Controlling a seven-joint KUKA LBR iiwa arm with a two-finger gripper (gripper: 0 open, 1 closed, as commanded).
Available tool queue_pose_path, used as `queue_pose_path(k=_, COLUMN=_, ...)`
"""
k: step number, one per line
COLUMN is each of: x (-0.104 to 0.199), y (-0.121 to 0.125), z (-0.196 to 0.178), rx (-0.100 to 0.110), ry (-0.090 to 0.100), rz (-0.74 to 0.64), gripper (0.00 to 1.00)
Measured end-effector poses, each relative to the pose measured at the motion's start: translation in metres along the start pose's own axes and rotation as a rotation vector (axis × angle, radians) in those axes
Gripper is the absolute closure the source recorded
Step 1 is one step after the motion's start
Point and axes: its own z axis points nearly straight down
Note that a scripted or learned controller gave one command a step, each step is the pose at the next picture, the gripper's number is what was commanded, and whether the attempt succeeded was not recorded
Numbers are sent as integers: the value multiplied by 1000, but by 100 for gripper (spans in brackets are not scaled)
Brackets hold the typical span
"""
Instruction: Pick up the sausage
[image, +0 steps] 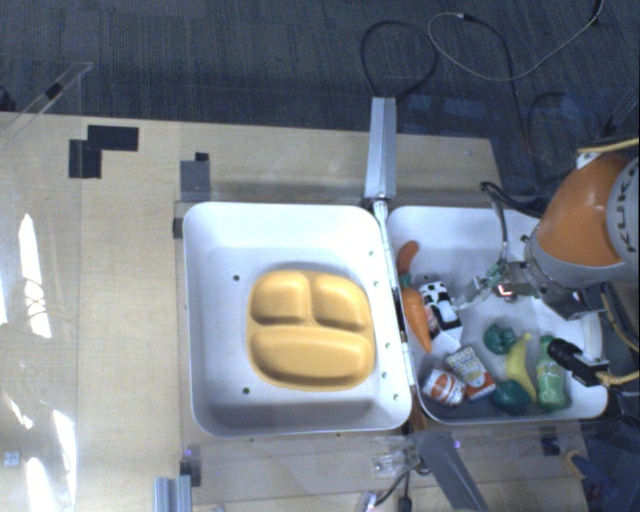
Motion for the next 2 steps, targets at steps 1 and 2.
queue_pose_path(k=1, x=-17, y=91, z=25, rx=43, ry=10, rz=194, gripper=0)
queue_pose_path(k=2, x=40, y=115, z=25, rx=42, ry=13, rz=82, gripper=0)
